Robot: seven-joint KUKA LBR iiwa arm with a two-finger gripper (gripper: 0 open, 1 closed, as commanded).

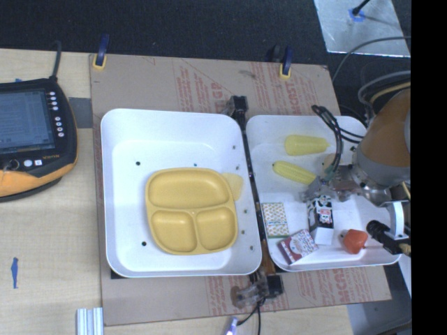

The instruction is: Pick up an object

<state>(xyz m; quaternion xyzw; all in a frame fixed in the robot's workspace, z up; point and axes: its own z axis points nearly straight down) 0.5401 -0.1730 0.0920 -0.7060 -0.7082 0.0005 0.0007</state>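
My gripper [320,195] hangs low in the right bin [349,125], near its middle. Right under it lies a small black-and-white box [323,216]; I cannot tell whether the two touch. Two pale yellow oblong pieces lie further back, one [305,144] near the bin's far side and one [293,172] just left of the gripper. A red round piece [355,241] rests at the front right. A checkered card [274,219] and a red-and-white packet [298,246] lie at the front left.
The left bin [122,187] holds a yellow divided plate [191,209]. A tablet in an orange case [31,135] sits on the bench at far left. The grey arm with its orange band [385,139] covers the right bin's right side.
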